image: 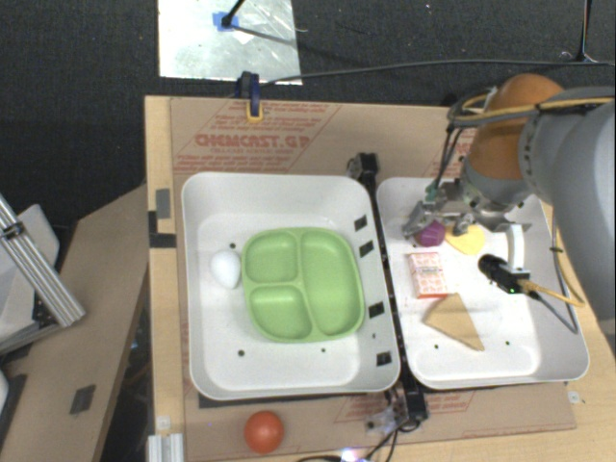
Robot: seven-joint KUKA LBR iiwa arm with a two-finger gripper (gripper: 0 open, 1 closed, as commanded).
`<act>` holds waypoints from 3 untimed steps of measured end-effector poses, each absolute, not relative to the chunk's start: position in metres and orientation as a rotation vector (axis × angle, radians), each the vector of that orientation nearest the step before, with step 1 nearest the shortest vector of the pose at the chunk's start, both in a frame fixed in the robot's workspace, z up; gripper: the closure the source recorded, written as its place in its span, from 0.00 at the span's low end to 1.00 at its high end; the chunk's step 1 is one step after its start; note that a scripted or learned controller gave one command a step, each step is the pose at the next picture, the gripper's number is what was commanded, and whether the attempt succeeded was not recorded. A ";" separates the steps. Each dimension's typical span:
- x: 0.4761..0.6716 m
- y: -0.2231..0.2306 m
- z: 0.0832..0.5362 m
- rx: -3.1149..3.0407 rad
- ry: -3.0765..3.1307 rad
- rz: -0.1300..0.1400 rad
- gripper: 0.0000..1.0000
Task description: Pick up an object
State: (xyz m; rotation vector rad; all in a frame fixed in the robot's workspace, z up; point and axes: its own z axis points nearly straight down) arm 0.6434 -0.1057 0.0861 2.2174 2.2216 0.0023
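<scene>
Your gripper (435, 221) low in the right bin (553, 354), over a purple object (430, 232), its long axis unclear, finger state unreadable.

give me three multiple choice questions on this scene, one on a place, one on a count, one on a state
1. Where does the white ball lie?
A. in the left bin, beside the green tray
B. in the right bin
C. on the bench in front of the bins

2. How many compartments does the green tray have?
A. two
B. three
C. five

3. How does the gripper stand?
A. raised high above the left bin
B. low in the right bin, at the purple object
C. out over the bench in front of the bins

Answers:
1. A, the ball rests on the left bin floor at the tray's left edge.
2. B, two ridges split the tray into three.
3. B, the gripper is down in the right bin, with the purple object at its tip.
</scene>
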 end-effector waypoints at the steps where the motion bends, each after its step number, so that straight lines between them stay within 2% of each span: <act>1: 0.645 -0.106 0.098 2.215 2.219 0.008 1.00; 3: 0.668 -0.106 0.203 2.211 2.223 0.007 1.00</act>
